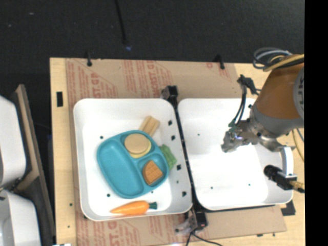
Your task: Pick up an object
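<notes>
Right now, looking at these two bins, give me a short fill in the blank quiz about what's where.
The blue tray lies in the ____ bin.
The carrot lies just ____ the tray in the picture.
The gripper hangs above the ____ bin.
The round cookie rests on the ____.

Missing words: left; below; right; tray

Two white bins sit on a cardboard sheet (pixel 128 76): left bin (pixel 84 152), right bin (pixel 205 117) touching beside it. Black clamp (pixel 170 93) at their shared top corner.

Wooden bench (pixel 66 137), dark floor (pixel 169 19)
</notes>
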Action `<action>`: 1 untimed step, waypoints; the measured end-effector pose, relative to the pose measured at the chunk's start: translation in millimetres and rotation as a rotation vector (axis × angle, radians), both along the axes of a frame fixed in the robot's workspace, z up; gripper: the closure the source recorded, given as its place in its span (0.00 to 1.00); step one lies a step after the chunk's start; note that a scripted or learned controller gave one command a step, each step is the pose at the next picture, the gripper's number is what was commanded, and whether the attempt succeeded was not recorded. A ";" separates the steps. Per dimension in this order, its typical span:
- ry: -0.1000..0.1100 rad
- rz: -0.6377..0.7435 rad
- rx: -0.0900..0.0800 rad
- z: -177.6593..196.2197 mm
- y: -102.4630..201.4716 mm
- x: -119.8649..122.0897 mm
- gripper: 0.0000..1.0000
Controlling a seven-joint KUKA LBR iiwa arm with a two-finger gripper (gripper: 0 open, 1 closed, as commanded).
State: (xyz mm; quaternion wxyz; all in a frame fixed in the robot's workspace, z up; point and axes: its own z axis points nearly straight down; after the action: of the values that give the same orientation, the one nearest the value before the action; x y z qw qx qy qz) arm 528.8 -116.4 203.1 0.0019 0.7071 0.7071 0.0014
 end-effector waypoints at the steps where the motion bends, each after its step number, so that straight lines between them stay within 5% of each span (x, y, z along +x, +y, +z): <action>1: 0.000 0.000 0.000 46.6 0.0 -7.2 1.00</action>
State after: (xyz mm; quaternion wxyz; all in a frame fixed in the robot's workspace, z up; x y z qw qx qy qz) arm 521.5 -116.3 249.7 0.0020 0.7071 0.7071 0.0016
